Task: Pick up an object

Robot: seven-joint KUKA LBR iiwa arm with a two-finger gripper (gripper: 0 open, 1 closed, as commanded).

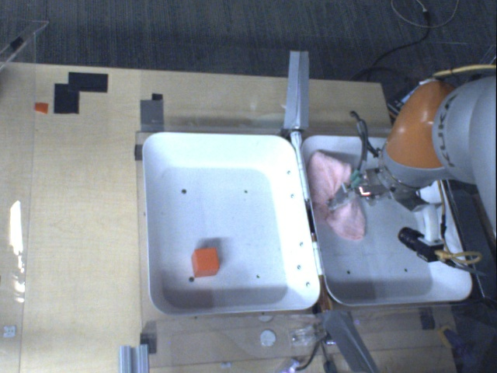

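Slippage looked the likeliest failure: the pink cloth (335,194) lay limp against the right bin's (404,286) left wall, and the fingers (347,196), whose spacing I could not tell, might catch only a fold. An orange block (206,262) sat near the left bin's (225,150) front-left corner, well apart.

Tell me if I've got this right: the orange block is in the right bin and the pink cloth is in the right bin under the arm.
Not quite. The camera view shows the orange block in the left bin, near its front edge. The rest stands: the pink cloth lies in the right bin, with the arm over it.
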